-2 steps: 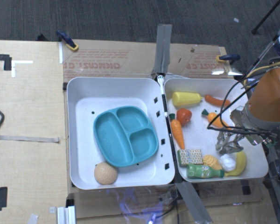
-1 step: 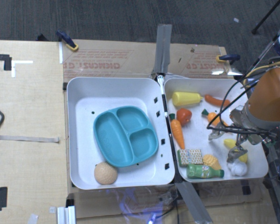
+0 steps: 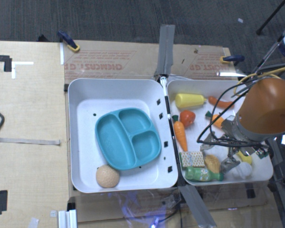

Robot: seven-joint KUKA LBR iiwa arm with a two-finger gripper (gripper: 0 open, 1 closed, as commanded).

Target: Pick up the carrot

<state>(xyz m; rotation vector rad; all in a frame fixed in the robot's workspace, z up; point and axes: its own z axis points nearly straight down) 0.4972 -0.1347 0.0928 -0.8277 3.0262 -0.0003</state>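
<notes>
Plainly, the carrot [image 3: 180, 136] lies in the right bin [image 3: 199, 88], close against its left wall, its length running near to far with the narrow end pointing toward the near side. A red tomato [image 3: 187, 117] sits just beyond its far end, and a yellow corn-like piece [image 3: 189, 100] lies farther back still. At the carrot's near tip is a pale cracker box [image 3: 192, 158], with a green packet [image 3: 202, 175] nearer again along the bin's front wall, and a small bread-coloured piece [image 3: 212, 163] beside them.

To the right of these, the gripper [image 3: 231, 162] hangs low over the near right part of the same bin, well apart from the carrot; how it is set cannot be told. The arm's orange band [image 3: 266, 106] and dark cables [image 3: 218, 122] cover much of that side.

The left bin [image 3: 80, 141] holds a blue divided plate [image 3: 128, 137] and a tan ball [image 3: 107, 176] at its near edge.
</notes>
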